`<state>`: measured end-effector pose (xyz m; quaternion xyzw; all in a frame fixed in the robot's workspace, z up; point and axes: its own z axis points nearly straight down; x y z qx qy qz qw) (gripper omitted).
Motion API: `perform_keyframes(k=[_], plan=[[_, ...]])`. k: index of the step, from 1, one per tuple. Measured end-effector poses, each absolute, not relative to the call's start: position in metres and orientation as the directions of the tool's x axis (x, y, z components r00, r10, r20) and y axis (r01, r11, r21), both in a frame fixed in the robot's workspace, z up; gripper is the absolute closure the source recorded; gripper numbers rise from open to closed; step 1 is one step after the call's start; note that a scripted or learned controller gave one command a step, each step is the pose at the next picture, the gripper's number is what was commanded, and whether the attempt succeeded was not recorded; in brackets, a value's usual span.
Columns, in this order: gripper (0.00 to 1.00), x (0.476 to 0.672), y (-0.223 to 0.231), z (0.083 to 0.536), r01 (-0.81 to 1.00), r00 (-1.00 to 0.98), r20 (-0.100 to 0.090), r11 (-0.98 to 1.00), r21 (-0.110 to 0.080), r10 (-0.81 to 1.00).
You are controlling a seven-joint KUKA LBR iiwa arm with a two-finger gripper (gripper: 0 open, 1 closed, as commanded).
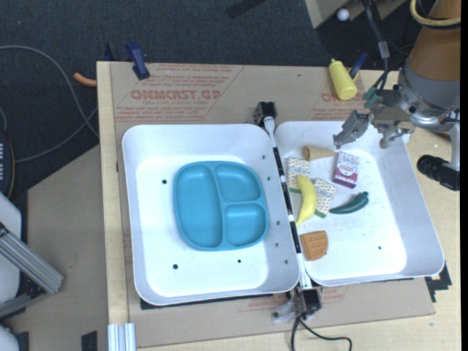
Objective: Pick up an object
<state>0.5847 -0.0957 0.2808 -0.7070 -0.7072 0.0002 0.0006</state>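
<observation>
My gripper [369, 134] hovers over the far edge of the right bin [387, 229], its two fingers spread open with nothing between them. Just below it lies a small maroon box [346, 169]. To the box's left is a tan cone [316, 152]. A yellow banana [306, 198] lies near the bin's left wall, with a green pepper [349, 204] to its right and a square orange waffle [314, 245] below it. Two checkered pieces [297, 170] lie beside the banana.
The left bin [146, 167] holds a blue divided plate [221, 203]. A yellow bottle [341, 80] lies on the cardboard behind the right bin. A black clamp [265, 112] sits where the bins meet at the back. The grey arm [439, 57] rises at the upper right.
</observation>
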Motion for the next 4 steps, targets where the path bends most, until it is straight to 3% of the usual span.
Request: perform_keyframes(k=[1, 2, 3, 4], plan=[[0.0, 0.616, -0.101, 0.124, 1.0, 0.001, 0.001, -0.001, -0.004, 1.0], [0.0, 0.666, -0.092, 0.089, 1.0, 0.001, 0.001, -0.001, 0.001, 1.0], [0.0, 0.666, -0.122, 0.085, 1.0, 0.002, -0.001, -0.002, -0.004, 1.0], [0.0, 0.625, -0.097, 0.085, 1.0, 0.0, 0.001, 0.0, -0.002, 1.0]])
